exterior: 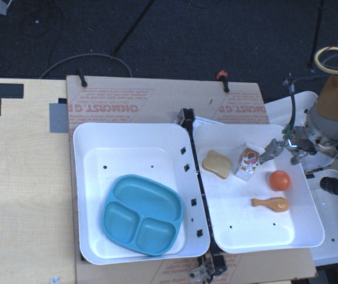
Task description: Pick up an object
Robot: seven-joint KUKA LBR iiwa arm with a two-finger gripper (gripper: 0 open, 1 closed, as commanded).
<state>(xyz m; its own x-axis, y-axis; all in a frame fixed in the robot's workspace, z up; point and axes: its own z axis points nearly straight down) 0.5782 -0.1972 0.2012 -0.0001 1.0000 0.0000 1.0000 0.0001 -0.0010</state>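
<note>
Two white bins sit side by side on the worktop. The left bin carries a blue divided plate. The right bin carries four small things: a toast slice near the divider, a small carton just right of it and tilted, an orange-red ball further right, and a toy drumstick lying below the ball. The arm enters from the right; the claw hangs at the bin's upper right, just beside the carton's top corner, apart from the ball. Whether it is spread or closed cannot be told at this size, and nothing is seen held in it. Judged step: approach, target not yet fixed; the carton is nearest. To do it well: centre over the carton's narrow faces, turn the wrist to match its tilt, and descend straight so neither tip knocks it over toward the toast. The ball would likely roll under a glancing touch; the drumstick's thin shaft lies flat and offers little height. The carton's flat sides look the safer grip.
</note>
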